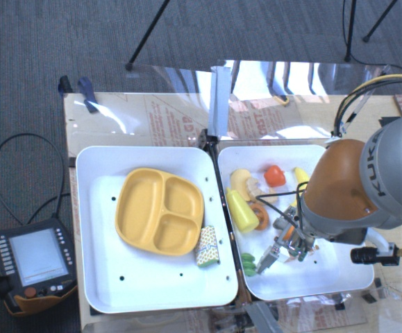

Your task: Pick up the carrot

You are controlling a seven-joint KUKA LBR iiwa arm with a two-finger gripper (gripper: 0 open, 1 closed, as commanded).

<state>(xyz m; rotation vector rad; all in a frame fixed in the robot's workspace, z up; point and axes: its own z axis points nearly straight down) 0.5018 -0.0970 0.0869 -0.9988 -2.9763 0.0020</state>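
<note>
So far the carrot is not picked up. It lies in the right bin, near the middle of that bin's left half, touching the right side of a yellow bottle-shaped toy. Only a small orange piece of it shows, because the toy and some thin wires cover the rest. From that piece, its long side seems to run from the upper left down to the lower right, but I cannot tell which end is the pointy tip. The gripper hangs just below and to the right of the carrot, close to it but not on it. Its tip points down and left, toward a small green thing near the bin's bottom edge. I cannot tell how wide it is, and nothing shows in its grip. The whole job is left to do: get over the carrot, close on it, and lift. A yellow plate sits in the left bin.
</note>
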